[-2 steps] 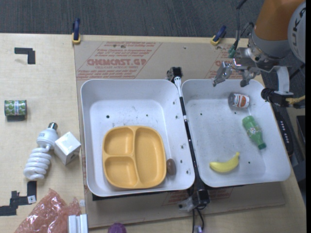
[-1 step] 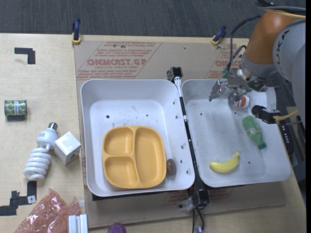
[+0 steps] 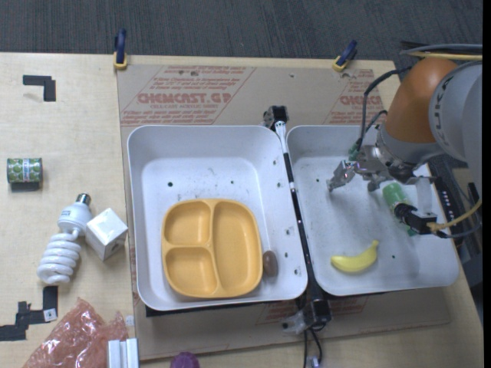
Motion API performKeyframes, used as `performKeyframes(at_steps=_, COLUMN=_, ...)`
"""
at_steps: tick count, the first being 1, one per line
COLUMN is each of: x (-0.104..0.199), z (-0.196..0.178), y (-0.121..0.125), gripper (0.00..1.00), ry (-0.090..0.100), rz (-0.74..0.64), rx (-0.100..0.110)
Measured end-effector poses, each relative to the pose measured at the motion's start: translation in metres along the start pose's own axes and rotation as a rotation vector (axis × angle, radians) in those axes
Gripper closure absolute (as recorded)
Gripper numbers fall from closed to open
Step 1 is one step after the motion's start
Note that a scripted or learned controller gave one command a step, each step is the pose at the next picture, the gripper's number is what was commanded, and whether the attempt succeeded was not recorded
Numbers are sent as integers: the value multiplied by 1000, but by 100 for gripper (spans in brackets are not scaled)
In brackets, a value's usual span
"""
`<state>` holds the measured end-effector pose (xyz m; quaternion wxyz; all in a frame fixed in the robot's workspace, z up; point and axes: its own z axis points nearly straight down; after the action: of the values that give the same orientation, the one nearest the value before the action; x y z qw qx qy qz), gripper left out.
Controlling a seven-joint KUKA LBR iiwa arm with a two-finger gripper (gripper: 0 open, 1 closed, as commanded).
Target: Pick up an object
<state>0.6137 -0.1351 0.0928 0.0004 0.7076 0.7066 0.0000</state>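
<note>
We take the right bin (image 3: 318,278) as our landmark. Inside it, near its front wall, lies a yellow banana (image 3: 355,261), its long axis running roughly left to right and its tip (image 3: 374,244) turned up toward the bin's right wall. Farther back in this bin the arm's hand (image 3: 341,176) hovers above the floor, behind and a little left of the banana and well apart from it; we cannot tell whether it is released or clenched, and nothing shows between its parts. A green object (image 3: 396,196) sits just right of the hand, under the wrist. Left of the right bin, the left bin (image 3: 142,228) holds a yellow divided plate (image 3: 211,247) and a small brown lump (image 3: 270,263). Farther left on the counter (image 3: 61,328) lie a spiral light bulb (image 3: 63,242) and a white cube (image 3: 107,233).
</note>
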Motion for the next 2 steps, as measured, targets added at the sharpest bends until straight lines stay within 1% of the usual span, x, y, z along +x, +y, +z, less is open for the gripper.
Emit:
performKeyframes(at_steps=1, x=13, z=0, y=-68, gripper=0, ry=0, rz=1, rx=0)
performKeyframes(at_steps=2, x=12, z=-10, y=-67, gripper=100, ry=-1, rz=3, rx=-2)
